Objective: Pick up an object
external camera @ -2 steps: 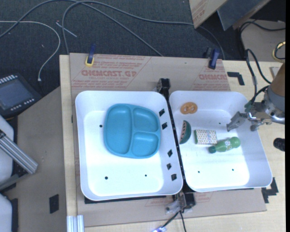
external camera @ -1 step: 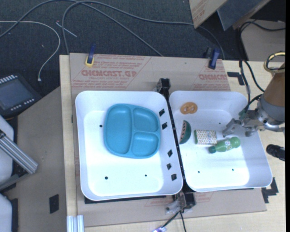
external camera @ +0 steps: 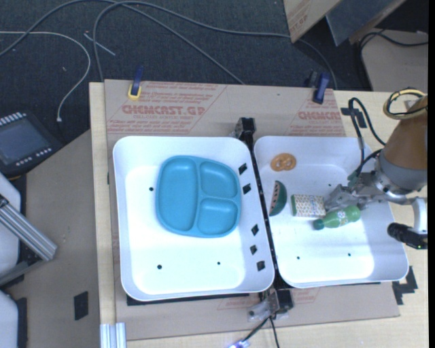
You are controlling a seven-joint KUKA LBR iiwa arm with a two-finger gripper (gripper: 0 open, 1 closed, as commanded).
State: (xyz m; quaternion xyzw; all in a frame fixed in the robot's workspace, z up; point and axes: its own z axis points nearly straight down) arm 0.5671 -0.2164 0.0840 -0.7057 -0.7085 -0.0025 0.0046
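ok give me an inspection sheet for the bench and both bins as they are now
surface: bench board bears the left bin and the right bin side by side, meeting at the middle.
job's things: right bin holds a green bottle lying on its side, a patterned packet, a watermelon slice and a pretzel.
clutter: blue divided plate in the left bin.
grippers: claw sits low in the right bin at the bottle; grip not clear.
cables: loose wires on the floor beyond the bench.
surroundings: cardboard box at top, two clamps on the far edge.
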